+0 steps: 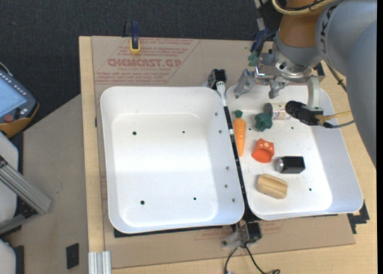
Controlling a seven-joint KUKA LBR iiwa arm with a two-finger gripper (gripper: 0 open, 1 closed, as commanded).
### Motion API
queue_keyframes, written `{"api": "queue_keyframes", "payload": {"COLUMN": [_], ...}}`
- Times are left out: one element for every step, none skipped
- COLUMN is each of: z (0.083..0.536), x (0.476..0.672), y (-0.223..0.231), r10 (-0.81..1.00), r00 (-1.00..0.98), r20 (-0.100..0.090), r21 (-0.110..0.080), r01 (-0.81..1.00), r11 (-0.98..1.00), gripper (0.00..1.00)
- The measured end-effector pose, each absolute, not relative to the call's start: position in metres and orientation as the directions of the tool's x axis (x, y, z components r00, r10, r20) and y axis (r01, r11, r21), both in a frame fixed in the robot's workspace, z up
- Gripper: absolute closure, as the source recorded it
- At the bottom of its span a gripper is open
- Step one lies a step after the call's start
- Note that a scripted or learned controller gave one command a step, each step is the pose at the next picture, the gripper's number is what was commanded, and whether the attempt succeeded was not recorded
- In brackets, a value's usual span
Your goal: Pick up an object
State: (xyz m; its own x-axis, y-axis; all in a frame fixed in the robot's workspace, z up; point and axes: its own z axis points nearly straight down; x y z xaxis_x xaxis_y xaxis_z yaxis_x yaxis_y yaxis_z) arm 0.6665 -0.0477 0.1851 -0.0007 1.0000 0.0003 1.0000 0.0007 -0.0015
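The grey arm with its orange band reaches in from the right and hangs its two-finger gripper (258, 86) over the far end of the right-hand shallow white bin (335, 165). Its two metal fingers (242, 84) stand spread apart with nothing between them, so the gripper is released. Just near of the fingers, on the bin floor, lies a small dark green crumpled lump (264, 121), and to its left a long orange toy carrot with a green top (239, 133) lies along the bin's left wall. Nearer sits a red-orange cup-shaped piece (263, 151), with a black rounded block (290, 164) just to its right and a tan wooden cylinder lying on its side (272, 186) nearer still. The left-hand shallow white bin (119, 201) sits touching alongside, both on a brown cardboard sheet (149, 57).
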Motion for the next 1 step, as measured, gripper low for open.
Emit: {"api": "queue_keyframes", "payload": {"z": [0.1851], "x": [0.6665], "y": [-0.0477], "r10": [1.0], "r00": [-0.001], "r20": [0.0], "r21": [-0.002], "r01": [1.0], "r11": [0.001], "gripper": [0.0]}}
